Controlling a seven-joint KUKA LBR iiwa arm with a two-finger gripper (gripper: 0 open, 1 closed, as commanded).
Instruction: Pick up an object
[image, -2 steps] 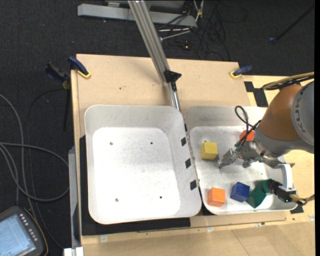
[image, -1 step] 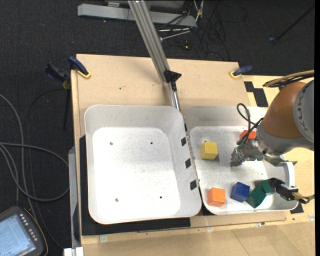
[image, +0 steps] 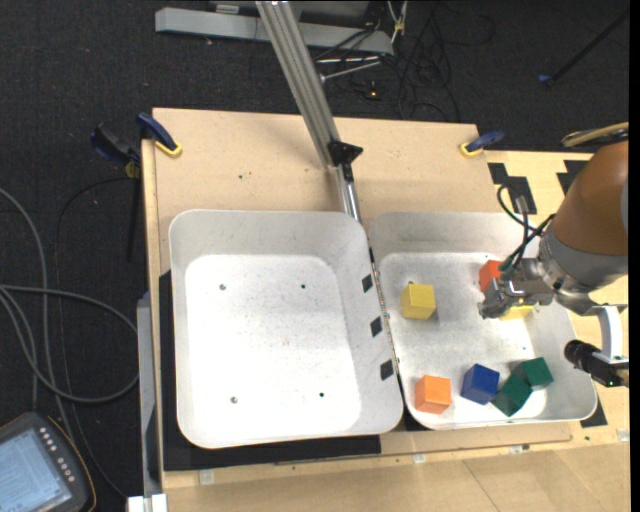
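Camera view, gripper (image: 497, 305) low in right bin (image: 450, 240), finger state unclear, yellow cube (image: 419, 300) nearby, no legible writing.

Pale wooden bench (image: 260, 160) on dark floor (image: 70, 60) strewn with cables (image: 40, 300); blue clamps (image: 155, 128) at its corners

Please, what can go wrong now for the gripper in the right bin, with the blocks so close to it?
1. The gripper is low among a red block and a yellow piece; it may push them instead of gripping one.
2. The two green blocks touch the blue block, so a grasp there could catch two.
3. These lie near the right bin's rim.
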